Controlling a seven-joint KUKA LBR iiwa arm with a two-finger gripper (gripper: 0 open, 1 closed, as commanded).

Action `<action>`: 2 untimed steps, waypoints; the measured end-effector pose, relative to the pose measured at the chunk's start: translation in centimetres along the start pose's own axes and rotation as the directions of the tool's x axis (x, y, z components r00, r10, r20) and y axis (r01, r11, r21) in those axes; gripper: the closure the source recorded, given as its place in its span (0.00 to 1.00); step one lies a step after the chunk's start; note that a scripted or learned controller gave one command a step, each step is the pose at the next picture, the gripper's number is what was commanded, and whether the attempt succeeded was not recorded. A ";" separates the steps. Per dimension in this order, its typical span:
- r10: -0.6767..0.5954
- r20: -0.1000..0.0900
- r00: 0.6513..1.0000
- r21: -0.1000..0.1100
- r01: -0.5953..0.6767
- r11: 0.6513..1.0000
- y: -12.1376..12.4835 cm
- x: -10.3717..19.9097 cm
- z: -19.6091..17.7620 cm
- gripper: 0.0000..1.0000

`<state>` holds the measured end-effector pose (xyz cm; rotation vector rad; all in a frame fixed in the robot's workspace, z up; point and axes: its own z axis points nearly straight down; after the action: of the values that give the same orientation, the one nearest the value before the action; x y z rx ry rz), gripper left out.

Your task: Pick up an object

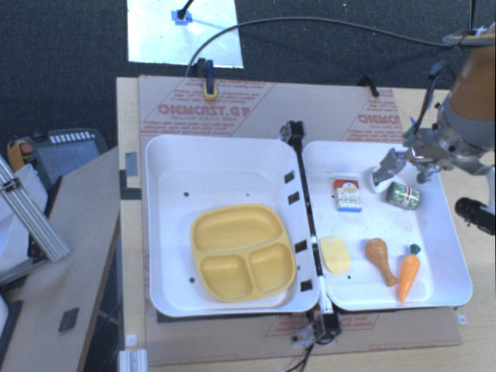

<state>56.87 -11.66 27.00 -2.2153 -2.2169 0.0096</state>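
The right bin (457, 285) holds several small items: a green-labelled can (404, 196) lying on its side, a red and white box (348, 194), a pale yellow slice (335, 255), a brown drumstick (379, 259) and an orange carrot (408, 273). My gripper (404, 172) hangs over the bin's far right part, just behind and above the can. Its fingers (384, 173) are spread apart, open, with nothing held between them.
The left bin (167, 208) contains a yellow three-compartment tray (242, 251). A black clip divider (298, 200) runs between the two bins. The grey and orange arm (469, 107) comes in from the upper right. A cable arcs over the back of the bench.
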 end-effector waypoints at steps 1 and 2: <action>-0.002 0.001 1.000 -0.011 0.002 1.000 0.2 0.0 -0.6 0.00; 0.000 0.001 1.000 -0.008 0.001 1.000 1.0 0.1 5.3 0.00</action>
<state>57.87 -11.58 21.73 -2.2190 -2.2217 0.0019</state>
